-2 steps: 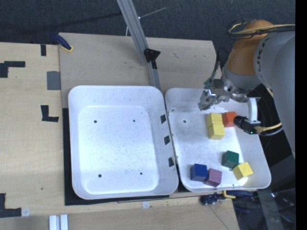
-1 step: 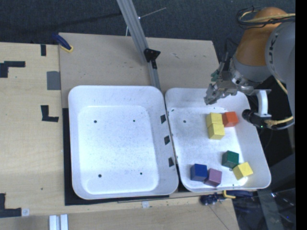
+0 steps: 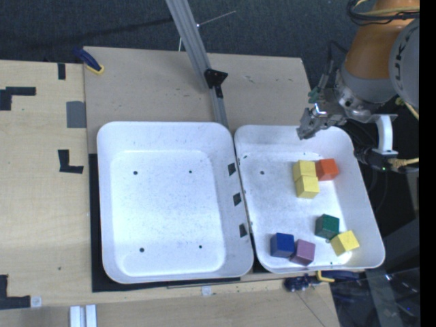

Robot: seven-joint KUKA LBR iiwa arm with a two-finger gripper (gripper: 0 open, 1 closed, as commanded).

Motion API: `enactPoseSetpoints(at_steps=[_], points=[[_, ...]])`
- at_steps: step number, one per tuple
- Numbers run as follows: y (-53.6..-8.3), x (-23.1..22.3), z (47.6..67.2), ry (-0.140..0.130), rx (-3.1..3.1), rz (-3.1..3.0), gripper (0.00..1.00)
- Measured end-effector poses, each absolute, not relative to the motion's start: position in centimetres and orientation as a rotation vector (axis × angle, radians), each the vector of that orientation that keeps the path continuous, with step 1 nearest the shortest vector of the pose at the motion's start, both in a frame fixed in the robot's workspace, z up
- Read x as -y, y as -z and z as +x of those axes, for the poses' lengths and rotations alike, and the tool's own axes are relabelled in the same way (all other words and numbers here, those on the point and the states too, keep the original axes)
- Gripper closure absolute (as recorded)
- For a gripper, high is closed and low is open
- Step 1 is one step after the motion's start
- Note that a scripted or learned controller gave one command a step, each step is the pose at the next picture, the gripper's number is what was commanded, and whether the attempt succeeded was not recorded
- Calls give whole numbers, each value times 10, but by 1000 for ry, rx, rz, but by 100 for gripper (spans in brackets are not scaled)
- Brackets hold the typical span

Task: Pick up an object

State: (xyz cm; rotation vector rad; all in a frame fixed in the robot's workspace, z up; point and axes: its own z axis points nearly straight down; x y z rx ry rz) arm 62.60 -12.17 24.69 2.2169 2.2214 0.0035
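nearest the camera, along the front of the right bin (image 3: 361,182), lie four small blocks: a blue block (image 3: 282,244) touching a purple block (image 3: 304,251), then a small yellow block (image 3: 345,241) just beside a green block (image 3: 328,225). these look like stiff, light cubes, wood or hard plastic by the flat faces and sharp edges, and probably a little slick, so a squeeze across two opposite flat faces should hold better than one on the corners. the blue and purple pair sit so close that a finger would hardly fit between them. the green and small yellow ones crowd each other the same way.

further back, near the middle of the bin, a longer yellow block (image 3: 306,178) lies with an orange block (image 3: 327,169) touching its far right corner. the long yellow piece seems the easiest to take: its two long sides are free, and it should be gripped across its narrow width, about halfway along.

furthest back, the claw (image 3: 312,125) hangs over the bin's far rim, just behind the yellow and orange pair and well apart from the front four. nothing is visibly held in it, and at this angle its opening cannot be told. the left bin (image 3: 163,131) sits beside it on the worktop (image 3: 136,80).
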Motion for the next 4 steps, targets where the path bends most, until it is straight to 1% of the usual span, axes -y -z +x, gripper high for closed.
enactPoseSetpoints(at_steps=[1, 3, 4], points=[[-234, 67, 631, 1, -2230, 2216, 100], [-247, -32, 656, -2, -2230, 2214, 100], [-240, -86, 674, 0, -2230, 2215, 100]])
